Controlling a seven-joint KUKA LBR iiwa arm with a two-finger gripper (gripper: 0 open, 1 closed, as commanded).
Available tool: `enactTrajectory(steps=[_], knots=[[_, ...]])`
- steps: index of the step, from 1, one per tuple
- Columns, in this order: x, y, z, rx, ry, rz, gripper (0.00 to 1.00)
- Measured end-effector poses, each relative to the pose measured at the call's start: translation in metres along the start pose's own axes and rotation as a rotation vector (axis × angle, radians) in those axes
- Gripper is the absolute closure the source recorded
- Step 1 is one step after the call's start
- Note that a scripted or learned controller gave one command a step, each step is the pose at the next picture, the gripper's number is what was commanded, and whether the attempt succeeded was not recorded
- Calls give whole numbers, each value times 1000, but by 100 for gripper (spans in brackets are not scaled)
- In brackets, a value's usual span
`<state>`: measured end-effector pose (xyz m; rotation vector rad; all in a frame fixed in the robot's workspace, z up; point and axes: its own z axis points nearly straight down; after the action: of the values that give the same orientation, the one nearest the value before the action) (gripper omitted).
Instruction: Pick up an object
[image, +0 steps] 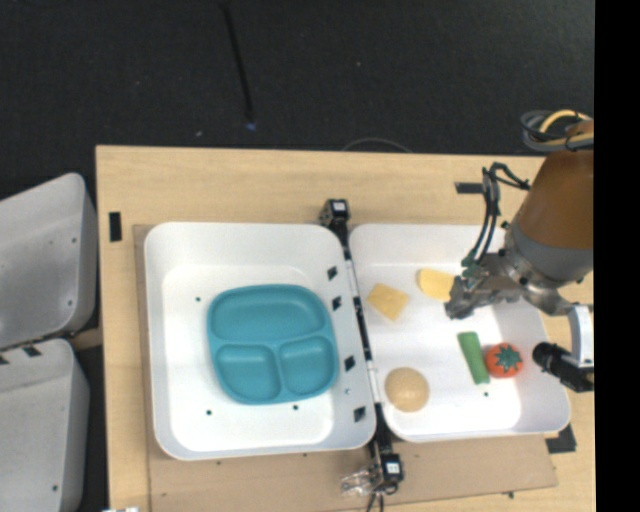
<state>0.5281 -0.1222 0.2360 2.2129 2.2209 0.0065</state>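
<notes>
Hovering low over the right bin (540, 415), the tool (466, 298) sits just beside a yellow piece (434, 284) on its left. I cannot tell how the tool is set. A green stick (473, 357) lies just below it, long axis running roughly up-down in view, with a tomato toy (503, 360) touching its right side. The yellow piece looks nearest, so probably the target.
</notes>
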Motion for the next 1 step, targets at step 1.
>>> enactTrajectory(steps=[1], knots=[[-1, 0, 14, 8, 0, 9, 100]])
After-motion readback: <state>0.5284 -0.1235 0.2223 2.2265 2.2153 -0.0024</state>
